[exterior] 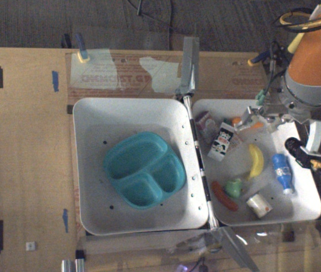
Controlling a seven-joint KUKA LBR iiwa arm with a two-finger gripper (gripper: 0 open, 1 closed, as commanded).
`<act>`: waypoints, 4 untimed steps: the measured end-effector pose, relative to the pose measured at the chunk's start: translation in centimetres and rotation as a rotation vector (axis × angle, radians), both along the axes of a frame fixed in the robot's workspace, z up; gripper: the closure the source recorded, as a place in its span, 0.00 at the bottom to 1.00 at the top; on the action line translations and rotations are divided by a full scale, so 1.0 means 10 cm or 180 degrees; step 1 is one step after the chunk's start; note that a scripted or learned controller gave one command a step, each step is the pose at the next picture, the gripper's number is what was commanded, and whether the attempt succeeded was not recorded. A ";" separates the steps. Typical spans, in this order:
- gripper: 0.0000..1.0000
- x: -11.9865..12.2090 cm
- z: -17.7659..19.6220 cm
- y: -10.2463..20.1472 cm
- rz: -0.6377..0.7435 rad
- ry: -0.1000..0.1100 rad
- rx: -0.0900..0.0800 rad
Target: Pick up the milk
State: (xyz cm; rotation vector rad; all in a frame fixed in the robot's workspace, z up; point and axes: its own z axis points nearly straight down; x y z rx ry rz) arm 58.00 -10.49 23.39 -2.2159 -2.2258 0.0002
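Tabletop (24, 152) carries two shallow white bins side by side. The left bin (92, 115) holds a teal divided plate (144, 169), lying flat near its middle. The right bin (304, 208) holds all the loose items, so picking work belongs on that side.

The milk (222, 141) is a small carton, white with black cow-patch markings and a darker top end. It lies tipped on its side in the far-left part of the right bin, its long axis running diagonally, its top end pointing far and right. It sits close to the bin's left wall, beside a dark item at the far-left corner that is too blurred to identify.

Other contents, all apart from the carton: a banana (256, 160) near the middle, a blue bottle (282, 173) to the right, a green item (234, 187), a red sausage-shaped item (225, 196) and a small pale cup (259, 204) toward the near edge.

The arm enters from the right, its orange band (314, 61) above the wrist. The tool (251, 119) is just right of and beyond the carton's top end. Whether its fingers are spread or closed cannot be told, and nothing is seen held in it.

Judgement: the approach looks aimed at the carton, which is not yet lifted. Its lying pose and closeness to the wall could hinder a clean grip.
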 end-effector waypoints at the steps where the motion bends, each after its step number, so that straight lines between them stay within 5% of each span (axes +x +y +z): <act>1: 0.00 0.17 -0.49 0.54 0.0364 0.0000 0.0000; 2: 0.00 0.01 -0.94 0.04 0.0886 -0.0003 0.0001; 3: 0.00 0.21 -1.18 0.05 0.0842 -0.0079 0.0000; 4: 0.00 0.64 -0.55 -0.42 0.0576 -0.0015 -0.0008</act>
